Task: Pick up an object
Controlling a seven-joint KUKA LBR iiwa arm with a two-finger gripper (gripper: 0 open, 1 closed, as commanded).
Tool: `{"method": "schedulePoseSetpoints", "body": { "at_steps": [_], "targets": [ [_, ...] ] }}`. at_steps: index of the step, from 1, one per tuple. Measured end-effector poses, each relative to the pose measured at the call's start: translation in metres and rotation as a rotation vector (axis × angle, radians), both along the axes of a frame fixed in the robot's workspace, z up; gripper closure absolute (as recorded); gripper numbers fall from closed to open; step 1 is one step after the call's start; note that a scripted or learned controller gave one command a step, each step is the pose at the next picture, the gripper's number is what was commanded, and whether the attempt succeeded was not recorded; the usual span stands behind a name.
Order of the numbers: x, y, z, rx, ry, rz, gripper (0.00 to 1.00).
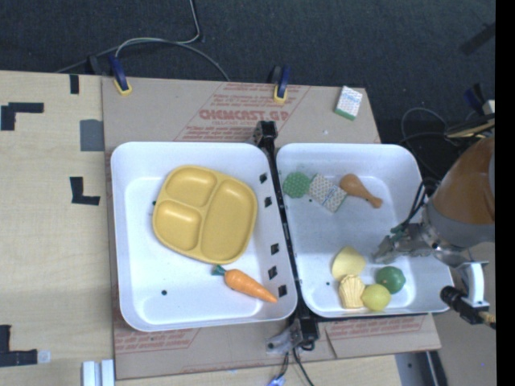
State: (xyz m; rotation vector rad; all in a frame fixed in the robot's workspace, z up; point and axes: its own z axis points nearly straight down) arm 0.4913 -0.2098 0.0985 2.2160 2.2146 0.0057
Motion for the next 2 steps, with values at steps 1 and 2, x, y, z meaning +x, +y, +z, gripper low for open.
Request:
{"method": "schedulePoseSetpoints", "body": {
  "at_steps": [1,2],
  "targets": [
    [-0.0075,0.0530,0.0270,0.005,0.010,0.003,1.00],
    [-0.0078,0.0525,0.0269,0.005,0.011,0.002,0.00]
  ]
}}
